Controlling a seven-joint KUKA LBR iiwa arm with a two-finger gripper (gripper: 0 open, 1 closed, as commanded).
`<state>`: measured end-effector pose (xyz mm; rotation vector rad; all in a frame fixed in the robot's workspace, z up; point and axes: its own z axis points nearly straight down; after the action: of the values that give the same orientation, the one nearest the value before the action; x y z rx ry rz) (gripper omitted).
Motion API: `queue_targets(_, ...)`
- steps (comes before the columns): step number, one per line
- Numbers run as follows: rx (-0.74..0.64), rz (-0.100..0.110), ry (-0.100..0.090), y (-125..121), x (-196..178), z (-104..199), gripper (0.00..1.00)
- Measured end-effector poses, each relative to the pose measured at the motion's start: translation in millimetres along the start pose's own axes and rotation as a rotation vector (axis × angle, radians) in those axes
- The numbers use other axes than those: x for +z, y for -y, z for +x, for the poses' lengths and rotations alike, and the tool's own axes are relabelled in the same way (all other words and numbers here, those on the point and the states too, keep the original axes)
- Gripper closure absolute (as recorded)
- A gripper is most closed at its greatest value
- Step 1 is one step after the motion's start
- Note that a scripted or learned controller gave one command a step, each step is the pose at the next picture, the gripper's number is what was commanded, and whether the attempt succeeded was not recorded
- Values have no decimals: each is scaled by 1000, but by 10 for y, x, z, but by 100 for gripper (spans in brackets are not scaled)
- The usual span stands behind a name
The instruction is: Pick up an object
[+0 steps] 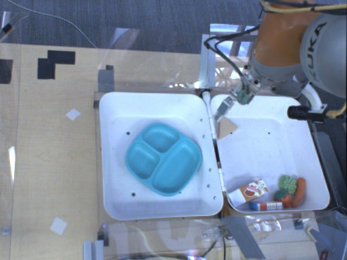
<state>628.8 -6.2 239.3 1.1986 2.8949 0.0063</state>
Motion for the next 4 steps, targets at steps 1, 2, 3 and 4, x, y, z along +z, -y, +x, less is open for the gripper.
queue_targets(1, 0, -6, 5, -16, -127, -13, 100)
queue_targets(2, 0, -6, 5, -16, -126, -13, 0)
queue_targets(3, 49, 4, -4, 483, 535, 573, 0)
queue_targets(4, 5, 3, -2, 431, 530, 115, 0)
